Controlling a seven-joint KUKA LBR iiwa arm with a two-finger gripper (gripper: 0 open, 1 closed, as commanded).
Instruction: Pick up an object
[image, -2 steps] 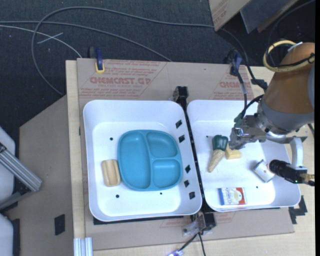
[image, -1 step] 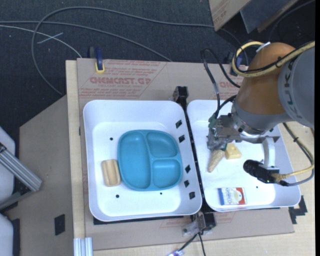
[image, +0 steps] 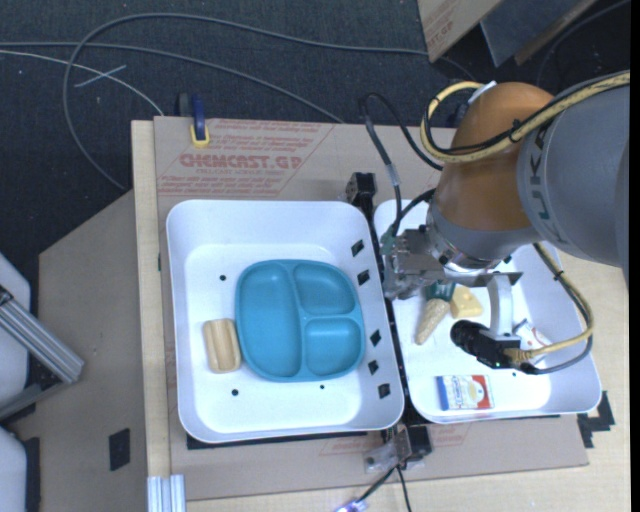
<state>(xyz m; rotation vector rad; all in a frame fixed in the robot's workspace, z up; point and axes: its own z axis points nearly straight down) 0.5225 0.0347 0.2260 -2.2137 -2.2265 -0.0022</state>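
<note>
Grey-and-orange robot arm (image: 500, 170) reaches in from the right of the frame over the right-hand white bin (image: 565, 395). Its claw (image: 430, 285) sits low in the bin's upper-left part, close to the wall btwn the two bins. Whether the claw is released or clenched can't be told from this angle, as the wrist covers it.

Just below the claw lies a cream tapered piece (image: 431, 320), narrow end toward the bottom of the frame; whether claw and piece touch can't be told. A 2nd pale yellow bit (image: 467, 301) sits just to its right. Near the same bin's bottom edge, a small carton (image: 465, 392) w/ red and blue print lies flat, well apart from the claw.

In the left bin (image: 185, 300), centre-left of frame, a blue divided plate (image: 300, 320) takes the middle, w/ a tan block (image: 222, 345) against its left edge. Both bins rest on a cardboard sheet (image: 260, 150) w/ red lettering, atop the table (image: 90, 300).
</note>
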